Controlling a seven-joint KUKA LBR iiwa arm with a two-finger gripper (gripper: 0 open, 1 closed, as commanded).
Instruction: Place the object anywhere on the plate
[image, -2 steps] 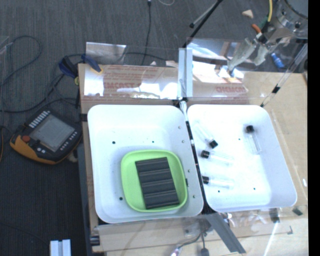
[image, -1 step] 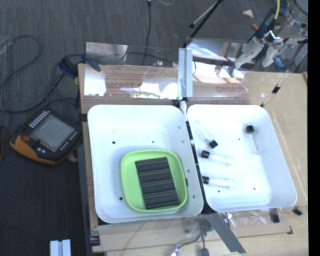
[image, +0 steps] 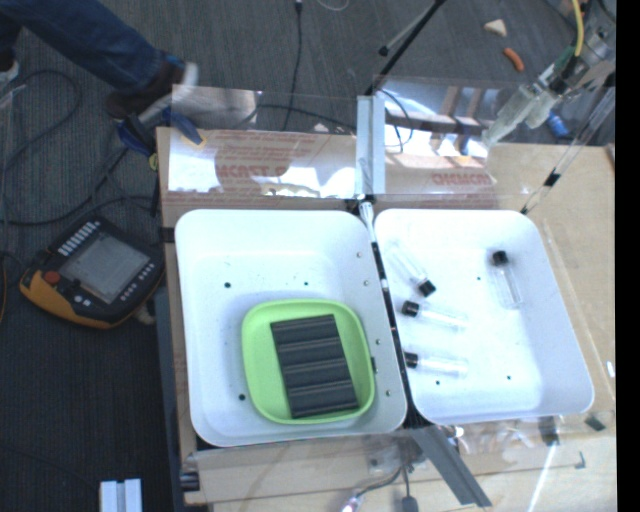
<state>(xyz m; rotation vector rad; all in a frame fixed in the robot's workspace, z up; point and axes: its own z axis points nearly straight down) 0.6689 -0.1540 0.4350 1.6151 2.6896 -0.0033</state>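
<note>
A light green square plate lies in the front half of the left bin. On the plate rests a dark grey ribbed block, covering most of its middle and lying flat. Several clear vials with black caps lie scattered in the right bin: one near the divider, one below it, one nearer the front, and one toward the right.
Behind the bins stands a clear panel with red lettering. A pale blurred shape with cables sits past the right bin's back corner. A teach pendant lies on the floor to the left.
</note>
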